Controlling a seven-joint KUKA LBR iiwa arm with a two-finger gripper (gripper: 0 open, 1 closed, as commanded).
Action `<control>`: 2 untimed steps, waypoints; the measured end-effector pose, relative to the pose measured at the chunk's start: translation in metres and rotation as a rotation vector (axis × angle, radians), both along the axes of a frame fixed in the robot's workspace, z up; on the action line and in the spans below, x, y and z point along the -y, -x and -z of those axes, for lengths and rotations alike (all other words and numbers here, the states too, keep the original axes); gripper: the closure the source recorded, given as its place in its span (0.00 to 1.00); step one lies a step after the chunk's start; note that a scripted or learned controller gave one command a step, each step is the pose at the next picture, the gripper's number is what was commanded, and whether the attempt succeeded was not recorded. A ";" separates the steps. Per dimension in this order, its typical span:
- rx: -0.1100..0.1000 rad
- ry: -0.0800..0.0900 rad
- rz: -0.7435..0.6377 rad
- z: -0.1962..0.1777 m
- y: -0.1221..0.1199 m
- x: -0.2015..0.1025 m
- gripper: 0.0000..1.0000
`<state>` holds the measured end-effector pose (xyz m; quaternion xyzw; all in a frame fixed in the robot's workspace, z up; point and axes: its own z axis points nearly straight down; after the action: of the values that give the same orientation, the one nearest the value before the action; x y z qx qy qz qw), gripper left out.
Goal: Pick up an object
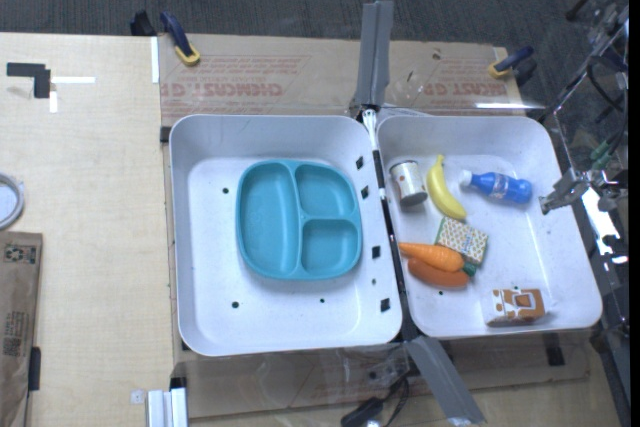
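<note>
1. You'll find the gripper (572, 187) at the three o'clock edge of the right bin (560, 155), just above the rim; how it is set can't be made out.
2. The nearest candidate is the blue bottle (498, 186), lying toward nine o'clock from the gripper, its long axis running roughly three to nine, white cap pointing at nine.
3. Just past it, the banana (445, 189) lies with its long axis near twelve to six, and the metal can (407, 183) sits beside it at nine o'clock.
4. Toward six, the carrot (436, 263) touches the patterned packet (463, 240); the small brown box (517, 305) sits alone near the five o'clock corner.
5. I judge the bottle has open floor on its twelve and six sides, so closing across its width looks easiest.
6. The left bin (195, 215) holds the teal divided plate (299, 218).
</note>
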<state>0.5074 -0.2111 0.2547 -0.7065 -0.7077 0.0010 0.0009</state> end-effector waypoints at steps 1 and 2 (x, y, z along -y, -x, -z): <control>-0.001 0.000 0.015 0.100 -0.042 0.011 0.00; 0.050 0.008 0.150 0.115 -0.072 0.007 0.00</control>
<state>0.5792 -0.2183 0.1393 -0.7574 -0.6525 -0.0139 -0.0197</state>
